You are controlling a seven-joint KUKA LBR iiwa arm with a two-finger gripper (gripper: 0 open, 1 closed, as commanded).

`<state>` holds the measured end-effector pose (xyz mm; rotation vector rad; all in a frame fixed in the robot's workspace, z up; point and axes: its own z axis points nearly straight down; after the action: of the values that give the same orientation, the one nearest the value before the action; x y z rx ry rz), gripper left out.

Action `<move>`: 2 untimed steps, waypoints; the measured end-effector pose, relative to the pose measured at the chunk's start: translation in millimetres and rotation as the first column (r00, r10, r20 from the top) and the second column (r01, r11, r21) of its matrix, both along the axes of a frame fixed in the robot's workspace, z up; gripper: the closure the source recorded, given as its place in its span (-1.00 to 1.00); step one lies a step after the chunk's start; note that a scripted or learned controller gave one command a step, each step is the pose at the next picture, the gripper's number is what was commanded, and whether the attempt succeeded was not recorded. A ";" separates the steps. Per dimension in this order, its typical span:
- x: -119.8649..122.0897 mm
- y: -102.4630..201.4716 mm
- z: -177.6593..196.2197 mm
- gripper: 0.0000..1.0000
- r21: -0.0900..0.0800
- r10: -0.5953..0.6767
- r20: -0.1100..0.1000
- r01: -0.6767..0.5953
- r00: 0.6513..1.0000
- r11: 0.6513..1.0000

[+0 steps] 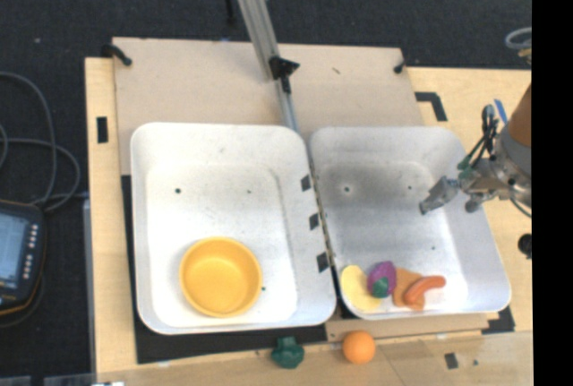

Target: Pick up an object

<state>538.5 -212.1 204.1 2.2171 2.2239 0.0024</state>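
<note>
Toys sit bunched in the near corner of the right bin [466, 286]: a purple toy [382, 275], a yellow piece [352, 283] and an orange carrot [419, 288]. Farther back in that bin, the gripper [448, 193] hangs above its right side, holding nothing, fingers spread.

No readable text, labels, numbers or signs anywhere.

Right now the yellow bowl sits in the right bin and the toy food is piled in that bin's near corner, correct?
Not quite. The camera view shows the yellow bowl in the left bin, not the right bin. The toy food is indeed piled in the right bin's near corner.
</note>
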 end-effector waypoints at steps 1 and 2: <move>0.0 0.0 0.0 -1.00 0.000 -0.001 0.000 0.001 1.000 1.000; -3.5 6.9 -46.0 -1.00 -0.001 -0.003 -0.005 0.003 1.000 1.000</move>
<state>535.0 -205.2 158.1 2.2223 2.2234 -0.0042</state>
